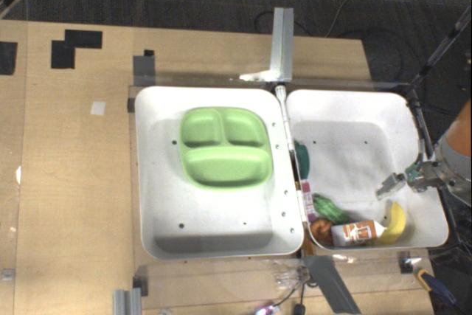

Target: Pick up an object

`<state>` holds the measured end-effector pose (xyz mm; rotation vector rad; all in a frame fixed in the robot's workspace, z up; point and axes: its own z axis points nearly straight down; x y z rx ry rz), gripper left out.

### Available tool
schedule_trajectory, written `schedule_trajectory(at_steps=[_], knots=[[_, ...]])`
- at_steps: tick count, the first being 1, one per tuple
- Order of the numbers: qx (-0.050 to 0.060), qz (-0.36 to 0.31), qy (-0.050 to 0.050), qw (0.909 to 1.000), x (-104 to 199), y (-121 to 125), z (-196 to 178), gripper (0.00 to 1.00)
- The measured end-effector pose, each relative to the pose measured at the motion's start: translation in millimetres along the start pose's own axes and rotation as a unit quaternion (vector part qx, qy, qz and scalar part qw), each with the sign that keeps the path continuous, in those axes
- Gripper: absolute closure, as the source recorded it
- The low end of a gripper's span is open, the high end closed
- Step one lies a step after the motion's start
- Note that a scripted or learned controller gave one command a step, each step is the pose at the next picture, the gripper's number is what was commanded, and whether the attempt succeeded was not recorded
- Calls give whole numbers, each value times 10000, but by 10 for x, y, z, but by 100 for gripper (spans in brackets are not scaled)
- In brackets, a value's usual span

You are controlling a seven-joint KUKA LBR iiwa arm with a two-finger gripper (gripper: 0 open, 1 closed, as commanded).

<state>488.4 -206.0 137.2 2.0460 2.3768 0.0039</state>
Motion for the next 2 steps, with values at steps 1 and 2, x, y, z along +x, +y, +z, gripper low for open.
schedule_trajectory(at_steps=[1, 2], knots=[[-30, -661, -12, 9978, -12, 20, 461, 0], [-4, -515, -2, 9987, 2, 5, -178, 0]])
